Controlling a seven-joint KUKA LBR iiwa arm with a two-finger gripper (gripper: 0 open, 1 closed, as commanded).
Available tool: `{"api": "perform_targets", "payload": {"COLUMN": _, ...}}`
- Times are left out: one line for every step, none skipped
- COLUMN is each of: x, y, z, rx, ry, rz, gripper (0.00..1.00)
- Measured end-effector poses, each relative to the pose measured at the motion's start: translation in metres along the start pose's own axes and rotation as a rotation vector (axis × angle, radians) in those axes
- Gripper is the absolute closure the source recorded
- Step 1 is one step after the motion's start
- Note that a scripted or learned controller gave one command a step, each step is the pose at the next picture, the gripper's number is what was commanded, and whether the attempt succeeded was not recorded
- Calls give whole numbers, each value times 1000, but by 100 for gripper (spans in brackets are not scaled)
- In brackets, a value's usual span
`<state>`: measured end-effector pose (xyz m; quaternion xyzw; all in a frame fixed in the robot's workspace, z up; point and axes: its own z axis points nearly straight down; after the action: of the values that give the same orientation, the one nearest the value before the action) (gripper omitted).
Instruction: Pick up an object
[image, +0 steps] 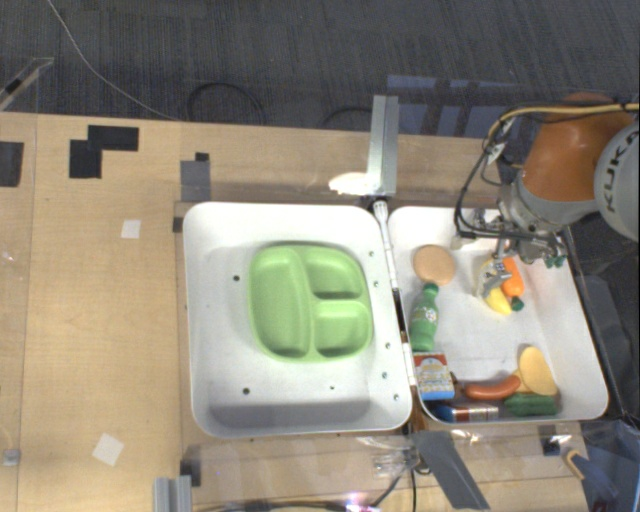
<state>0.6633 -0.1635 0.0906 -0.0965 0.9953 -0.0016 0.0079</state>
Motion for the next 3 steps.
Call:
{"api": "perform_targets", "payload": {"x": -5, "y": 0, "z": -16, "rx": 5, "ry": -14, "rz": -3, "gripper": 100}}
{"api": "perform_targets", "payload": {"x": -17, "y": 22, "z": -191, "rx": 5, "ry": -10, "rz": -79, "gripper": 100}}
{"api": "perform_targets", "payload": {"x": -15, "y": 23, "z": -183, "rx": -2, "ry": 2, "rz": -79, "gripper": 0}}
